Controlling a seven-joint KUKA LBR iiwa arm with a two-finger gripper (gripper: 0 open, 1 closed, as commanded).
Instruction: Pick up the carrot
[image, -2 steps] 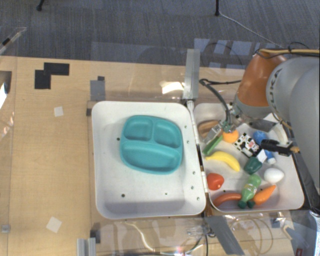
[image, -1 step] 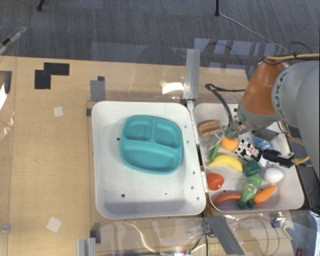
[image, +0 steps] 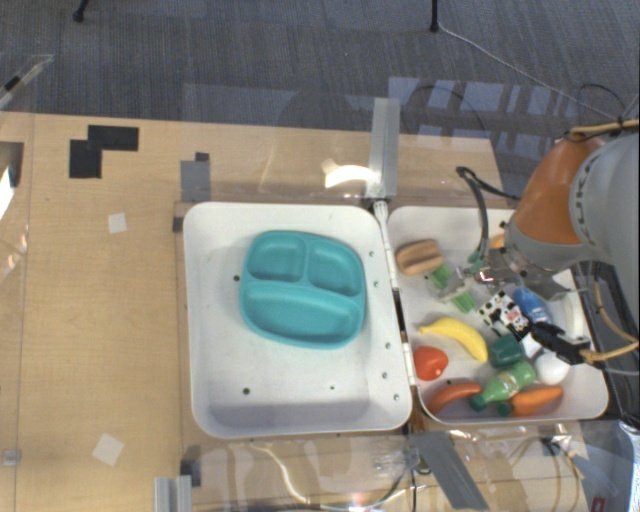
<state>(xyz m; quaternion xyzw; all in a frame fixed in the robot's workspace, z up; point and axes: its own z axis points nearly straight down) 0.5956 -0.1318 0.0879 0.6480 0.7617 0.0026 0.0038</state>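
Carrot (image: 536, 400) lies against the near wall of the right bin (image: 600, 395), beside the green bottle (image: 503, 386). Gripper (image: 478, 275) sits low over the bin's centre; finger state cannot be determined. Left bin (image: 215, 330) holds a teal tray (image: 301, 287)

Wooden bench (image: 90, 330) bears 2 white bins (image: 210, 330), perhaps paper scraps (image: 118, 222)

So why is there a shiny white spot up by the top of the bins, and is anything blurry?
In the camera view, the white spot is glare from a light, beside the metal post; faint reflections streak the bench's near edge; the teal tray is sharp, while the carrot and its neighbouring toys look a bit soft.
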